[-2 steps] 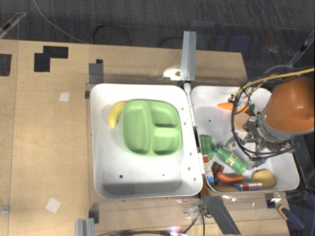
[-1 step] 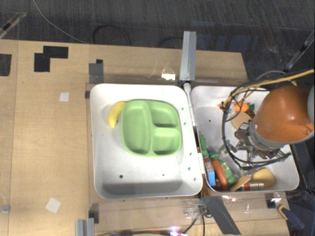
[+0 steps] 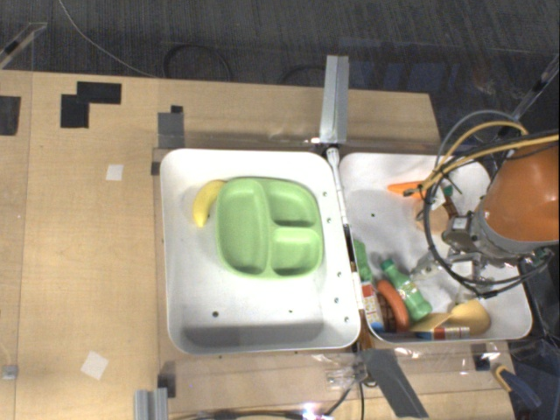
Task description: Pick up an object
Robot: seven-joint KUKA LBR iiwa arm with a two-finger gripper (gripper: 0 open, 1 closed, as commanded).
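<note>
clutter (image 3: pixel 411 309) crowds right bin (image 3: pixel 376 182) beneath arm (image 3: pixel 521 204).

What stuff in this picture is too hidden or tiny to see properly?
- Gripper: in the camera view, the arm's orange band and cables cover it, so its fingers are hidden.
- Banana: partly tucked under the green tray.
- Pile in the right bin: the green bottle and its neighbours overlap and are too small to name.

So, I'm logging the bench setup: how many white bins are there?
2. The left bin holds a green divided tray and a banana; the right bin sits beside it, holding a pile of small items.
</note>
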